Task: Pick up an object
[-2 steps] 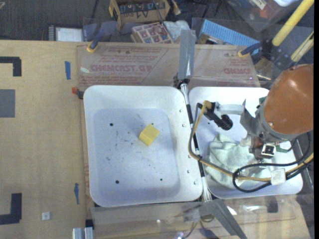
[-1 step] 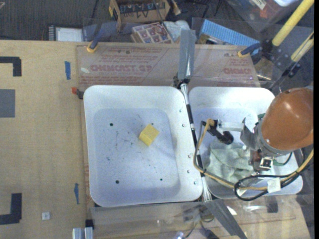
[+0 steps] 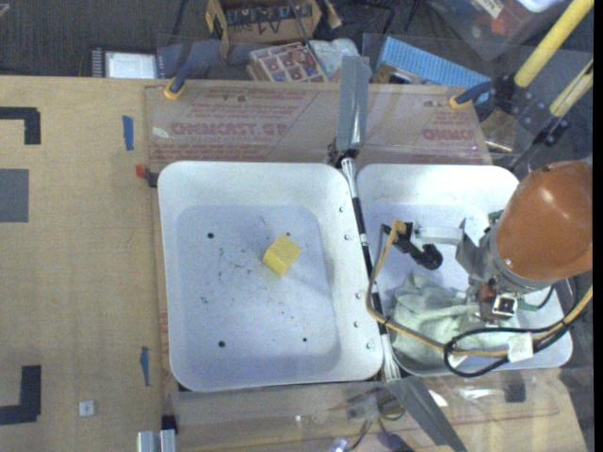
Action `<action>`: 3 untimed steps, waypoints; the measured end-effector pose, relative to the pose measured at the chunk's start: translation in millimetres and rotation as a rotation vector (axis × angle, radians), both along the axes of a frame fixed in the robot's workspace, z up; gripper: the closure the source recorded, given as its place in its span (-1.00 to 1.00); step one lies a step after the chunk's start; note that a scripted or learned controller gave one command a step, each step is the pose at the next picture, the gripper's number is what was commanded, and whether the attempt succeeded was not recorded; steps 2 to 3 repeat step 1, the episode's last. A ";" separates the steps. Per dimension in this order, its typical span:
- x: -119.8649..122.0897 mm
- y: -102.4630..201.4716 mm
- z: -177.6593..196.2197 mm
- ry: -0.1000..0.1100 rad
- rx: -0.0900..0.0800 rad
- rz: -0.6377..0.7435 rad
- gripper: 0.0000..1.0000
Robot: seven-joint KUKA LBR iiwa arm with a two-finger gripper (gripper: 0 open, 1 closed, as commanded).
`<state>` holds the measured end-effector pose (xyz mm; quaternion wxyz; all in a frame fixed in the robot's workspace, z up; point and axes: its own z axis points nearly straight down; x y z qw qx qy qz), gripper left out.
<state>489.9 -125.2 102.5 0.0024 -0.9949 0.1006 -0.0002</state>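
Arm's orange band [image 3: 545, 222] over right bin [image 3: 424, 188]; gripper [image 3: 476, 295] at pale cloth [image 3: 429, 311], grip state unclear. Yellow block [image 3: 281, 255] well apart, left bin [image 3: 188, 215].

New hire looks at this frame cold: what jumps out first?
Probably the arm's orange band, bulging over the right bin at the frame's right side. Next, the small yellow block lying alone near the middle of the left bin. Under the arm, a pale crumpled cloth-like heap sits in the right bin with a yellow cable looping around it.
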 end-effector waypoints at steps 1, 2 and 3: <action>0.0 0.0 0.0 0.000 0.000 0.000 -1.00; 0.0 0.0 0.0 0.000 0.000 0.000 -1.00; 0.0 0.0 0.0 0.000 0.000 0.000 -1.00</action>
